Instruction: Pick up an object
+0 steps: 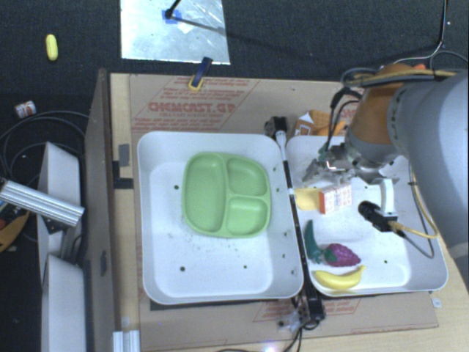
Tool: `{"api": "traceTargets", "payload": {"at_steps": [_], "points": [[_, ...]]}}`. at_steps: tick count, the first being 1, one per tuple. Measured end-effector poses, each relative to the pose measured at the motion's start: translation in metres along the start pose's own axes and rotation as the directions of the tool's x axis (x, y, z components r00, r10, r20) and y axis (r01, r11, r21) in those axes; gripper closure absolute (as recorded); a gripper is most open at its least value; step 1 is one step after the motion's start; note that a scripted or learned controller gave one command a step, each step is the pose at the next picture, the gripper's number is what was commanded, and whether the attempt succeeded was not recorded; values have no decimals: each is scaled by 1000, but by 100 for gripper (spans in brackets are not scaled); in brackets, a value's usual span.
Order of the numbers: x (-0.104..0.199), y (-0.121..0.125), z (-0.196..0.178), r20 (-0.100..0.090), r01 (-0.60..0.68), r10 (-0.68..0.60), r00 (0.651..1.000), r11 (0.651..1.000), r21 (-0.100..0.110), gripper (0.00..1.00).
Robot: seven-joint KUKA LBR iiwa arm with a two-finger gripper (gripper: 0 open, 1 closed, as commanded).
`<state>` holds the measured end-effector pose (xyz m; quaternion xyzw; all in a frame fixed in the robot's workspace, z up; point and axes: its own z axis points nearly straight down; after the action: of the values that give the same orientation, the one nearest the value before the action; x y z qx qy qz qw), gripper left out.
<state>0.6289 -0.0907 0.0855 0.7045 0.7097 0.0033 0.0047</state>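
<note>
One gripper [331, 166] hovering directly above small box [336, 199]; yellow block [308, 199] lying just left; grip state not discernible.

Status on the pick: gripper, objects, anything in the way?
Gripper low in right bin, over carton; grasp not confirmed. Banana, grapes loose near front. Green tray in left bin.

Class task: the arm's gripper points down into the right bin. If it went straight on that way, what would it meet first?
Probably the small red-and-white box, lying just below the gripper beside the yellow block. Depth is unclear from this slanted view, so it might meet the right bin floor instead.
</note>
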Motion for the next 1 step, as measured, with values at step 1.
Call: {"api": "traceTargets", "payload": {"at_steps": [1], "points": [[-21, -20, 1, -1, -8, 8, 1000, 1000, 9, 0]]}}
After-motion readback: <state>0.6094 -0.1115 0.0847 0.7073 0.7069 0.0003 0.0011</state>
